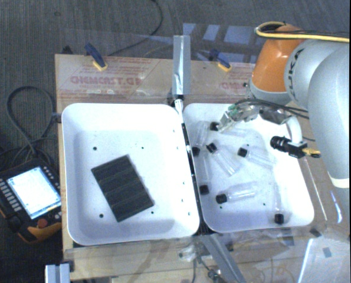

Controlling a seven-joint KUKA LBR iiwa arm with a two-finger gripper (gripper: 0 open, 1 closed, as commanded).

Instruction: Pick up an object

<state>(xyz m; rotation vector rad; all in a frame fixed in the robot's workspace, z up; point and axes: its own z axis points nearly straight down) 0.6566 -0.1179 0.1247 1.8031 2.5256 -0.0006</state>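
Note:
Several clear plastic tubes with black caps lie scattered in the right bin (293, 217), among them one near the middle (225, 160) and one lower down (239, 192). A black ridged slab (122, 187) lies flat and slanted in the left bin (75, 158). My gripper (232, 114) hangs low over the far edge of the right bin, just right of a black cap (213, 125). The grey arm with its orange band (272, 63) reaches in from the upper right and hides the bin's far right corner.
The raised divider (188, 158) between the bins runs down the middle. A metal post (180, 69) stands behind it, with blue clamps (95, 56) on the back board. A black and yellow piece (292, 147) sticks out by the right bin's right wall.

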